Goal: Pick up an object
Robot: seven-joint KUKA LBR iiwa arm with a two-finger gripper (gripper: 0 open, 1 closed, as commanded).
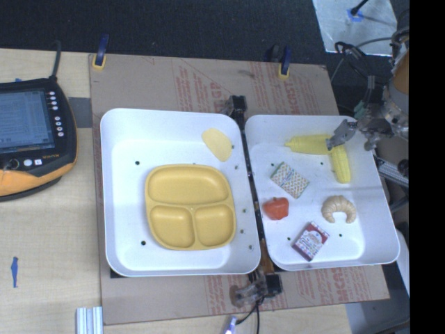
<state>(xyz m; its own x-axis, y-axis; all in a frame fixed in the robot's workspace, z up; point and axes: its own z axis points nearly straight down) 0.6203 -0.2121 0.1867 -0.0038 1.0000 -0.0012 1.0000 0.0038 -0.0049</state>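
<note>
Lighting is bright and even, coming from overhead. Left bin is washed out along its left inner wall, close to clipping. Right bin is bright too but keeps more tone. Shadows are soft and short: a faint one hugs the yellow divided tray, small ones sit under the items in the right bin. The dark floor along the top is underexposed, almost no detail. Tablet screen glows pale with text unreadable. Overall resolution is low, edges slightly soft. Arm hardware at the right edge is smeared and hard to resolve.
</note>
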